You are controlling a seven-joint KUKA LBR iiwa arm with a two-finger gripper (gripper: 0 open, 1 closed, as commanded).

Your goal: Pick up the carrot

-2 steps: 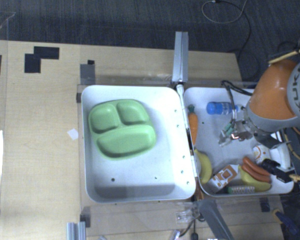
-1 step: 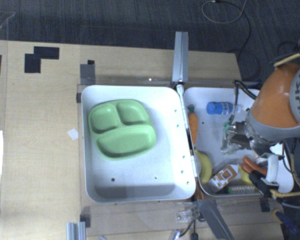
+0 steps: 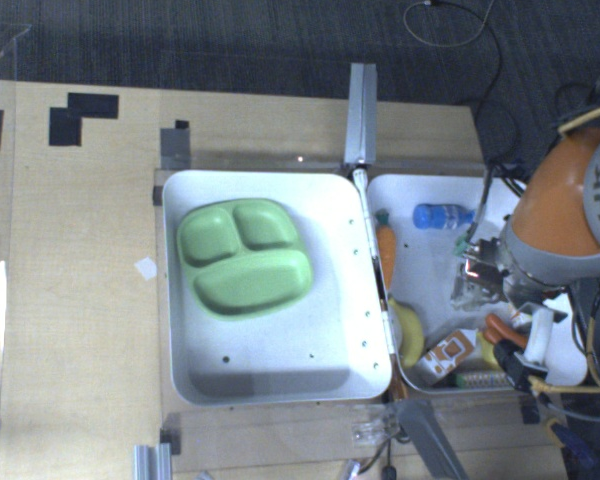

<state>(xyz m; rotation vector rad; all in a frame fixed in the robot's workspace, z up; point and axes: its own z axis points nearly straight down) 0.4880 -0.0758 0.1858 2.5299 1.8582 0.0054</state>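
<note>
**Carrot against the divider wall**

The carrot (image 3: 385,253) lies lengthwise along the right bin's (image 3: 435,190) left wall. Stiff, light, smooth; best grasped across its middle. The pincer (image 3: 472,286) hovers nearby; whether apart or together, cannot tell.

The grey arm with its orange band (image 3: 570,198) is cut off at the right edge and covers much of the right white bin (image 3: 430,193); its gripper's fingers are unreadable.

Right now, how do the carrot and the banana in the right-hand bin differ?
The carrot is orange and straight, lying along the bin's left wall; the banana is yellow and curved. The carrot sits farther up the wall, the banana lower, beside a small packet. Both lie loose in the right bin, apart from the gripper.
</note>
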